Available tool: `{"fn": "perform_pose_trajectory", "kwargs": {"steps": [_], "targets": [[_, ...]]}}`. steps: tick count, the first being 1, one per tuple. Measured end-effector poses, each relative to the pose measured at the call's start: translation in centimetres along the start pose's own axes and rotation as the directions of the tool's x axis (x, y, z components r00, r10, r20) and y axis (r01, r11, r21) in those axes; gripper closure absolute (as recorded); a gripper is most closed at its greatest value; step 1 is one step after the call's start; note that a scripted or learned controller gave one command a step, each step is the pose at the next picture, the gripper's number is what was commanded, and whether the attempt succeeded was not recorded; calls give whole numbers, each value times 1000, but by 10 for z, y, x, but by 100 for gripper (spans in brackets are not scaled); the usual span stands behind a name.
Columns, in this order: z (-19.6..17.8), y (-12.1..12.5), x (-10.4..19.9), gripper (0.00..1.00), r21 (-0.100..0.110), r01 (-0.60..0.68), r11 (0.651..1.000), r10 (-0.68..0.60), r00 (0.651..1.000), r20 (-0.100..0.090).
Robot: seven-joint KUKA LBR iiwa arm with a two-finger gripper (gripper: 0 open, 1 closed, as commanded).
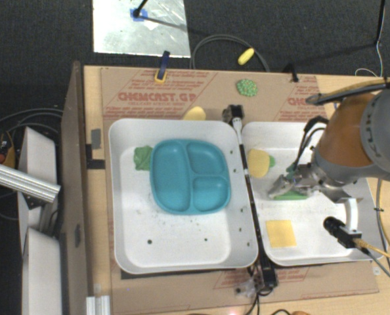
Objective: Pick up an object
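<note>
While the gripper hangs low in the right bin, I cannot tell its state; a green object lies under it, yellow square at six o'clock.

Robotics lab test cell, grey arm with orange band entering at right of frame, tabletop lined with printed cardboard, two white bins at centre, loose cables at top, aluminium extrusion at left edge, dark carpet beneath
</note>
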State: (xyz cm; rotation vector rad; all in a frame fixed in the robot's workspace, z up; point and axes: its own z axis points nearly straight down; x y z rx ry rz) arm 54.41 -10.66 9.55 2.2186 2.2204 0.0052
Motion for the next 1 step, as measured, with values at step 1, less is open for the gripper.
{"fn": "perform_pose_trajectory", "kwargs": {"steps": [1], "targets": [[-95, 64, 107, 100, -11, 16, 1000, -16, 1000, -3]]}}
